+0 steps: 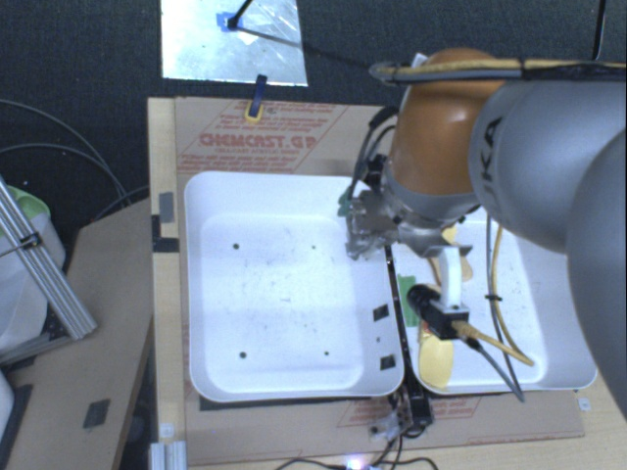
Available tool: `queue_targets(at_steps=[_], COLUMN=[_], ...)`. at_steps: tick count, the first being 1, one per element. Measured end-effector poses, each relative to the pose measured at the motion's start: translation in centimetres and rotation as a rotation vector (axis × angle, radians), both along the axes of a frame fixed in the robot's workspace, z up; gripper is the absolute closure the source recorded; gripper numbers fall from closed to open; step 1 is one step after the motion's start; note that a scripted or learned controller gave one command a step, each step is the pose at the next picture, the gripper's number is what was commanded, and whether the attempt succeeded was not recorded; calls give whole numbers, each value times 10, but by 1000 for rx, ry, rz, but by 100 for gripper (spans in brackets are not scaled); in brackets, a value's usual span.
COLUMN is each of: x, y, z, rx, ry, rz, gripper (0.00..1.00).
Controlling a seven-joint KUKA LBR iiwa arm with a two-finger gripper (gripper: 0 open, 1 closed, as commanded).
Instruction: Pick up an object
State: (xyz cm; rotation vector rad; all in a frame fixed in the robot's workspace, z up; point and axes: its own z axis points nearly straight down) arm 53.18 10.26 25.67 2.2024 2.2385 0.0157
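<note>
Two white bins (206,262) sit on a cardboard-topped bench, the arm's gripper (364,225) low over their shared edge, its state unclear, nothing visibly picked up yet.

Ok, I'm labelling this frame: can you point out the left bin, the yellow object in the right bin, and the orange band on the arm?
left bin (284,292): camera view, bare floor.
yellow object (437,360): camera view, its rounded lower end.
orange band (441,125): camera view, its domed middle.
</note>
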Motion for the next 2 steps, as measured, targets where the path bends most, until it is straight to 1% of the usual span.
queue_targets(at_steps=[1,2], x=[-42,-46], y=[-27,-56], z=[-18,-76], rx=[-6,-8], ry=[10,12], rz=[-17,-19], gripper=[100,100])
